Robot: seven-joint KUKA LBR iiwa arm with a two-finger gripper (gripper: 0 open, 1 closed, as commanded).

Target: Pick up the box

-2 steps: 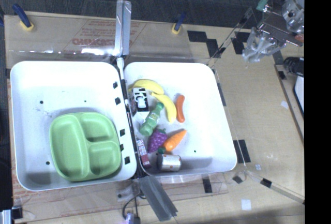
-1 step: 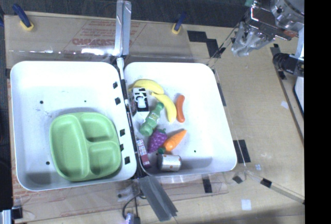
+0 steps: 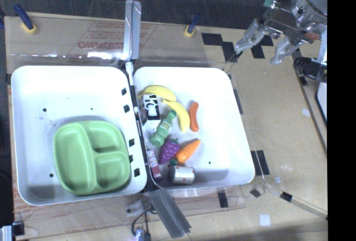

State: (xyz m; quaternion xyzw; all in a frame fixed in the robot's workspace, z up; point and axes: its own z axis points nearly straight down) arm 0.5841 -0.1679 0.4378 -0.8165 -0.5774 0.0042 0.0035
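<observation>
Gripper (image 3: 261, 45) seen above bench (image 3: 278, 117), beyond far right corner of right bin (image 3: 236, 123); fingers (image 3: 247, 39) spread apart, nothing between them. Box (image 3: 151, 107), black-and-white, lain inside right bin near its left wall, touching banana (image 3: 164, 95). Green bottle (image 3: 163, 128), orange carrot (image 3: 189, 149), purple grapes (image 3: 169, 151), silver can (image 3: 182, 174) clustered nearer front of right bin. Green divided tray (image 3: 92, 156) placed in left bin (image 3: 33, 95), beside right bin.

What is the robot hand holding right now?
Nothing. The hand is open, up past the right bin's far corner. The box lies in that bin beside the banana.
</observation>
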